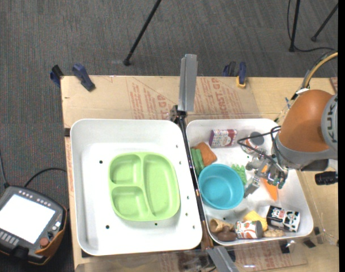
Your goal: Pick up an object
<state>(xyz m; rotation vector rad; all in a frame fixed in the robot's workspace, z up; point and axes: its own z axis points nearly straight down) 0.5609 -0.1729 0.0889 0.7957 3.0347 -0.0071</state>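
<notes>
small orange carrot-shaped toy (272, 189) lies tip-down toward the near bin wall, gripper (262, 176) fingers beside it, spread unclear

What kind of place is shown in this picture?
Probably a robotics lab: two white bins sit on a cardboard-covered bench held by clamps, tripod legs stand on carpet, and a teach pendant lies nearby.

arm (316, 129): cut off at right edge | green toy (196, 162): half hidden behind blue bowl (220, 186)

A cardboard-covered bench (138, 95) carries two white bins (87, 152) side by side.
</notes>
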